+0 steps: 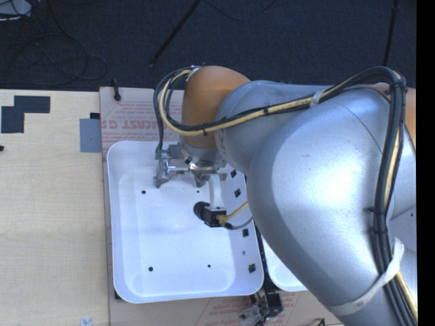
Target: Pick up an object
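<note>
Grey arm [326,202] across the white bin [136,277], tool [183,175] seemingly low near its far wall, grip unreadable.

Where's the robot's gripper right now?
In the camera view, the gripper is over the far end of the view's left white bin, just beneath the arm's orange band.

A glossy grey arm [326,202] is wearing an orange band [207,100], with yellow and black cables [272,112] running along it
</note>
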Tool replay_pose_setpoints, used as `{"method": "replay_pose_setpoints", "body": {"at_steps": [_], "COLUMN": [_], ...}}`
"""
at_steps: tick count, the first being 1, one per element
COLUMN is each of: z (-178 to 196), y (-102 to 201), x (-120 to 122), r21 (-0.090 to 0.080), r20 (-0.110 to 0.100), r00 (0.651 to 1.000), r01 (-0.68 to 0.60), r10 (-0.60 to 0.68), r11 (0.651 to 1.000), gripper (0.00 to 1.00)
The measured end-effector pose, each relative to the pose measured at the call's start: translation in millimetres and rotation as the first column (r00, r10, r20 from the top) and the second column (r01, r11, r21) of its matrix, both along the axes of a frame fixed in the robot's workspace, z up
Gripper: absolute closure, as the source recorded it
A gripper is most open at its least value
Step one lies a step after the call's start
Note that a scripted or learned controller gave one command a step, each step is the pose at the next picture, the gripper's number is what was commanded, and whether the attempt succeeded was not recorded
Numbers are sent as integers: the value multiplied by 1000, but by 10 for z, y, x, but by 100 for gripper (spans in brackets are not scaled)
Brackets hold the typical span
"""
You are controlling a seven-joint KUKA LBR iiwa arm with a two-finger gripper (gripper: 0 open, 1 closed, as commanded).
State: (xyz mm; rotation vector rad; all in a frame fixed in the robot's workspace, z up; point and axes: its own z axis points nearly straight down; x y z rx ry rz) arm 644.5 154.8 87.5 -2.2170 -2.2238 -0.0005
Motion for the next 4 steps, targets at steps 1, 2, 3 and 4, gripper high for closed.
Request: {"method": "replay_pose_setpoints", "body": {"at_steps": [1,2,3,4], "z": [92,185,277,370], "y": [-22,-25,-30,-35], "x": [-17,-21,-24,-25], "r21": [-3,-5,-6,-7], "r20": [-6,-9,-12,-14], "r00": [1000,1000,1000,1000], "r01": [-1,-4,-7,-9], "r10": [1,4,7,9], "r11": [1000,1000,1000,1000], "gripper": [100,100,100,100]}}
